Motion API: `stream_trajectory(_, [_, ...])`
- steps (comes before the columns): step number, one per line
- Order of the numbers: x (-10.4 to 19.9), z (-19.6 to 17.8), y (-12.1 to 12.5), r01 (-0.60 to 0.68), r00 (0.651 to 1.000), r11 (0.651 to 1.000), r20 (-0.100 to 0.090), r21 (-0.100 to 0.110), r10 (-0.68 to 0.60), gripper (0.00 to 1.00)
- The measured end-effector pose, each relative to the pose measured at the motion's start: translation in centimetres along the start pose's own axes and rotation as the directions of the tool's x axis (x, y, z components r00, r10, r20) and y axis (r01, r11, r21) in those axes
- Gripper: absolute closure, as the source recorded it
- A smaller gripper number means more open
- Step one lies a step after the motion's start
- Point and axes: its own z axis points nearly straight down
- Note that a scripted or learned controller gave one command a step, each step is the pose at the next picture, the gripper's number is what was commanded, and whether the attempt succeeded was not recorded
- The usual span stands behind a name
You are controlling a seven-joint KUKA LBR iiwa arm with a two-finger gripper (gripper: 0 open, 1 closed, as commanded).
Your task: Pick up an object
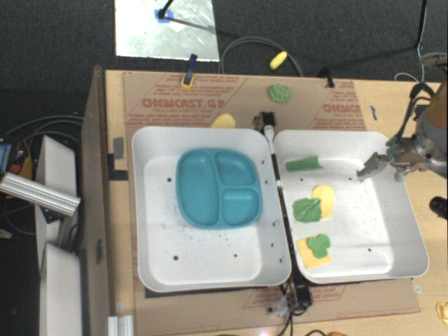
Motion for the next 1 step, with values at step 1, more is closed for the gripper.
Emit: stream_trajectory(1, [6.65,11.43,2.20,0.007,1.000,1.000,-0.005,0.007,-0.007,0.00])
